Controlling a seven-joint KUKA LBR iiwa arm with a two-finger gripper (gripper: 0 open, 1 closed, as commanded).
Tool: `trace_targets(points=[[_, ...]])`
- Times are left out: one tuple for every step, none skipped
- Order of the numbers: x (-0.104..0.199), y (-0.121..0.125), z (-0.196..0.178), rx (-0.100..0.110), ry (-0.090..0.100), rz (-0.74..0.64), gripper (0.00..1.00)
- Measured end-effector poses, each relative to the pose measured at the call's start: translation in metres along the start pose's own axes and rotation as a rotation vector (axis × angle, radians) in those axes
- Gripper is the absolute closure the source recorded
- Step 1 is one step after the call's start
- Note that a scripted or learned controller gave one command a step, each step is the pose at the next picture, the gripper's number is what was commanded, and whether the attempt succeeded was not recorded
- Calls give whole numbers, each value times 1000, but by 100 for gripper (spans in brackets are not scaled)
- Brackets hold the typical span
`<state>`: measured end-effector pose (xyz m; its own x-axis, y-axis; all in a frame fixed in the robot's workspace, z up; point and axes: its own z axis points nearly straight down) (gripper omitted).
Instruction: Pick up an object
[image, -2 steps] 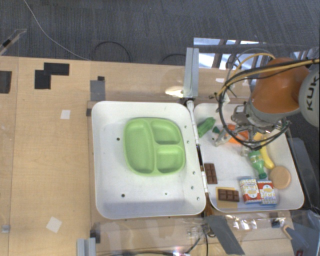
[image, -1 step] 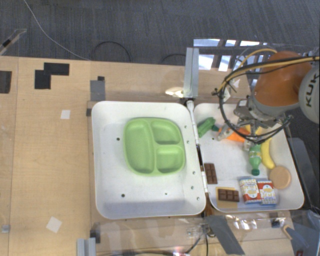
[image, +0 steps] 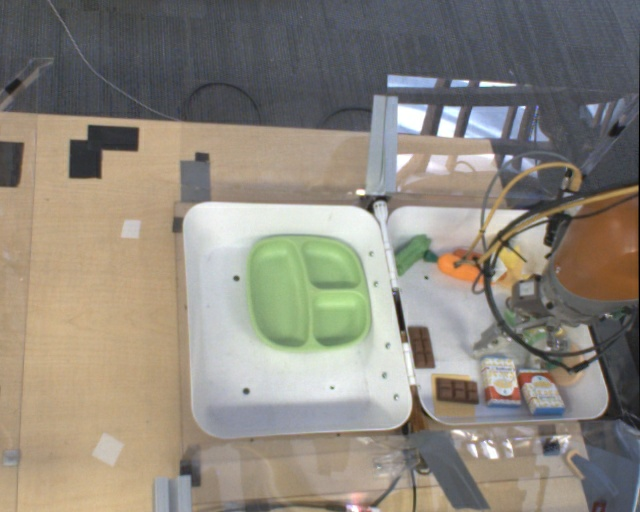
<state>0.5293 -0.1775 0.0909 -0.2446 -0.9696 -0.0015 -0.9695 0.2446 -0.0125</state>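
- Apparently the tool (image: 528, 335) hangs low over the right bin (image: 455, 320), since the pickable items lie there
- Its grip state I cannot tell

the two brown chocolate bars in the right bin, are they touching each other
Apart. The camera view shows bare white bin floor between the upright brown chocolate bar by the divider and the flat brown chocolate bar near the front rim.

Two small cartons (image: 521, 383), upright, side by side, right bin's near edge

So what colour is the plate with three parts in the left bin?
Light green. The plate shows clearly in the camera view, lying in the left bin.
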Motion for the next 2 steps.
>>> trace_targets(points=[[-17, 41, -2, 10, 0, -8, 0], [-21, 42, -2, 12, 4, -18, 0]])
